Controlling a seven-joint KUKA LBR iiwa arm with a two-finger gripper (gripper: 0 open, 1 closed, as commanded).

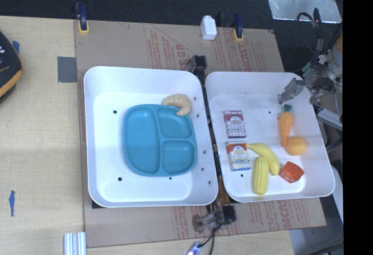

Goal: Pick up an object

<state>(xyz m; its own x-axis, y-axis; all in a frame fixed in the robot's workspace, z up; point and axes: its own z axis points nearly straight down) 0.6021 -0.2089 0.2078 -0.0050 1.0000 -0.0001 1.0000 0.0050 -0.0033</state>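
Tray (145, 143) in left bin (102, 190), carrot (285, 126) in right bin (309, 190)

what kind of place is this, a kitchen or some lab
Most likely a robotics lab bench, not a kitchen. Two white bins, the left bin and the right bin, sit on cardboard held by clamps, and the food looks like toys: a corn cob, a carrot.

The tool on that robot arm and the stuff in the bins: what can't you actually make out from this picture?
- Tool, camera view: small and blurred at the right bin's far corner; open or shut, cannot tell.
- Arm: cut off by the right edge.
- Two small cartons: print too small to read.
- Croissant: its lower end overlaps the blue tray's rim; resting or just touching, unclear.
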